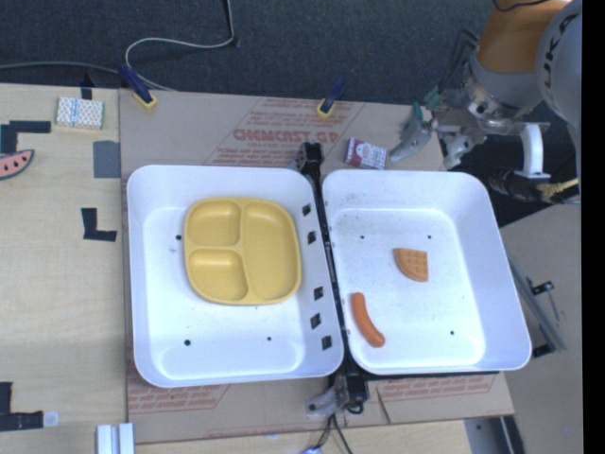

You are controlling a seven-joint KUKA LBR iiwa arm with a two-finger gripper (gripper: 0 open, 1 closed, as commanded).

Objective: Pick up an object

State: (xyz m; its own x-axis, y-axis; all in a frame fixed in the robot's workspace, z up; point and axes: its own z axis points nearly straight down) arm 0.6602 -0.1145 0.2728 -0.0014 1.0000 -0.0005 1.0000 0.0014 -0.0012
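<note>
An orange sausage (368,320) lies near the front of the right bin (492,282). A tan waffle-like wedge (412,263) rests a little behind it, toward the bin's middle. My gripper (432,146) hangs at the upper right, above the right bin's back edge and well apart from both pieces. Its two fingers stand spread open with nothing between them.
The left bin (151,282) holds a yellow divided plate (242,251). A small red and white packet (365,153) lies on the cardboard behind the right bin. Blue and yellow clips sit at the cardboard's back edge, and a cable loops at the top left.
</note>
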